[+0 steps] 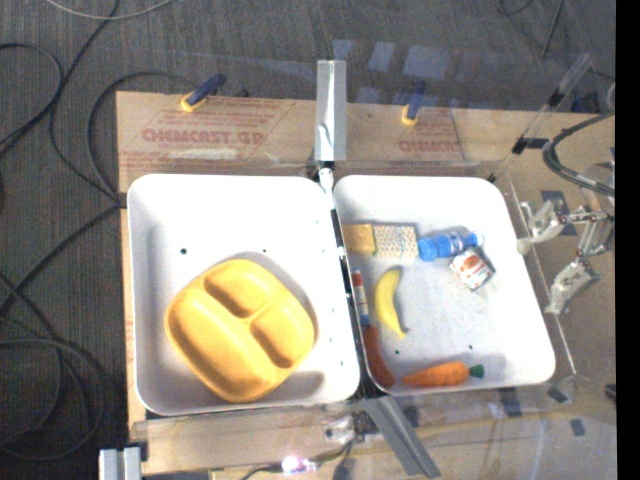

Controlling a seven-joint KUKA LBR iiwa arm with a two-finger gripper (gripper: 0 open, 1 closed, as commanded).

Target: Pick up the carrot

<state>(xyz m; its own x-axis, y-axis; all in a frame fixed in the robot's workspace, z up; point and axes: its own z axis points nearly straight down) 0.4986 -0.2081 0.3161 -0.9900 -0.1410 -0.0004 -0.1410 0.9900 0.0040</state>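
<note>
A: Where is the carrot?
B: By the right bin's near wall, lying flat. It looks light, stiff, smooth; grasp mid-body. The gripper's state, I cannot tell.

A yellow three-compartment plastic tray sat in the left white bin. In the right white bin, a yellow banana lay near a blue plastic bottle and a red-and-white packet.
</note>
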